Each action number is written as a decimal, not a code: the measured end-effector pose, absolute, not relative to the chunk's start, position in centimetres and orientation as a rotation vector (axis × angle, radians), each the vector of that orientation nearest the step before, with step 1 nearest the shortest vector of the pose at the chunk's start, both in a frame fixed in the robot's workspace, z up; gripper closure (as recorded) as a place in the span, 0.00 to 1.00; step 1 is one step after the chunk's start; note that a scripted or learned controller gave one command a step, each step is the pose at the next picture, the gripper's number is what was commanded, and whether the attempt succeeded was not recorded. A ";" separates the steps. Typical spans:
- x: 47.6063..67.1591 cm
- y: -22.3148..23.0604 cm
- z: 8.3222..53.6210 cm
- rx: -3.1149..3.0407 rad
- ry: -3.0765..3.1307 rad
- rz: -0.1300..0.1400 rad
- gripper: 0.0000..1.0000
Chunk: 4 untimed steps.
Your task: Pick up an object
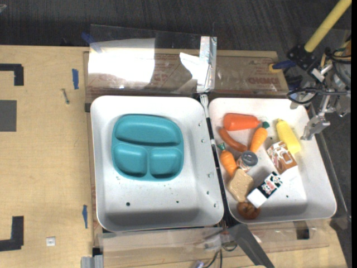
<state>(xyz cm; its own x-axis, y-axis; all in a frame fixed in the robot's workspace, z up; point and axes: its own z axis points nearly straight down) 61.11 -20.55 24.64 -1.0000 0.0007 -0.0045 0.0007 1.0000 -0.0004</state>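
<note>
Pincer (314, 126) at right bin (321, 197) rim, partly cut off w/ cables; grip state unclear.

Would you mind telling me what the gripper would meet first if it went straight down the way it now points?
Probably the right bin's rim at its far right corner; the gripper hangs above it, though depth is unclear.

teal tray (148, 146), white bins (106, 166), yellow corn (288, 137)

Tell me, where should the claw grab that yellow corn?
Probably across the middle of the corn, coming straight down. It lies flat near the right bin's far right corner, a narrow rounded cob with bare floor on its right, so the gripper fingers could close across its short width.
</note>
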 end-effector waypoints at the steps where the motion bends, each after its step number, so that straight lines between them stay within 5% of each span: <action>1: 58.8 -19.1 9.7 -0.430 3.104 -0.003 0.00; 2: 64.3 -12.7 8.9 -0.713 3.058 -0.002 0.00; 3: 59.6 -15.0 8.9 -0.649 3.064 -0.004 0.00; 4: 63.9 -11.8 8.9 -0.574 3.087 -0.004 0.00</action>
<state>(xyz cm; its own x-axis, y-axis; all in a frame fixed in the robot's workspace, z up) 63.89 -11.76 8.88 -0.9331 -0.3596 -0.0010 -0.3596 0.9331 -0.0025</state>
